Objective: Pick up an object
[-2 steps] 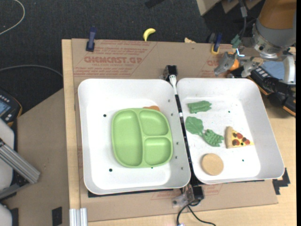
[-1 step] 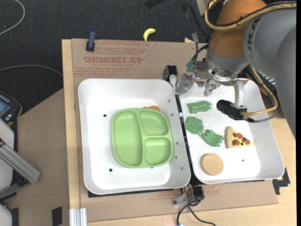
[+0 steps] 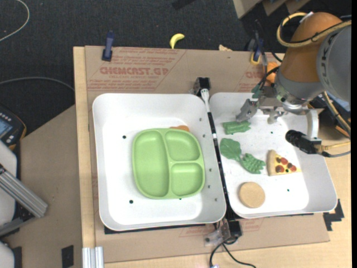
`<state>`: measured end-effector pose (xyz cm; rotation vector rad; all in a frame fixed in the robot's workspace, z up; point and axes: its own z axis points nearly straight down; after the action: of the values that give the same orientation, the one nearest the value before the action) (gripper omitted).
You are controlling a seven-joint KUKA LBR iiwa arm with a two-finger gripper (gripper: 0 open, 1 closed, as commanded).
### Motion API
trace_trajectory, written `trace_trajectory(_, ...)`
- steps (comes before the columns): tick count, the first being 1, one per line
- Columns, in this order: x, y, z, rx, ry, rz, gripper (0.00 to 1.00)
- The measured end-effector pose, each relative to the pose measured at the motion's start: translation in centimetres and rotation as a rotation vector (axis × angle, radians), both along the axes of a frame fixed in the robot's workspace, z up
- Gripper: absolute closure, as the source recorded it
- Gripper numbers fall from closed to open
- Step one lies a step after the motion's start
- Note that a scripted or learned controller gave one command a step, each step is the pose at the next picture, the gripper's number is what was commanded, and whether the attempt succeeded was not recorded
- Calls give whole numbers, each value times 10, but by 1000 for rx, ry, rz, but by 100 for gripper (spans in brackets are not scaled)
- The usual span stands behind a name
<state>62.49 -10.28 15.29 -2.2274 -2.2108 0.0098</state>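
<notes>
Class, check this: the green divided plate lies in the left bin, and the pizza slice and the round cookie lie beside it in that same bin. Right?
Not quite. The green divided plate does lie in the left bin, but the pizza slice and the round cookie lie in the right bin, as the camera view shows.

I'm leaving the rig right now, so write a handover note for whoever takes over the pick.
Gripper: low over the far end of the right bin, holding nothing that can be seen.
Right bin: small green piece just beside the gripper, leafy green toy, pizza slice, round cookie.
Left bin: green divided plate, an orange item at its far edge.
Done: nothing lifted.
Left: grasp one object and raise it.
</notes>
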Motion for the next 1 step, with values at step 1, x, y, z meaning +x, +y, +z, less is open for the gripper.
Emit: trace_trajectory(1,-55,3,-72,5,0,3,0)
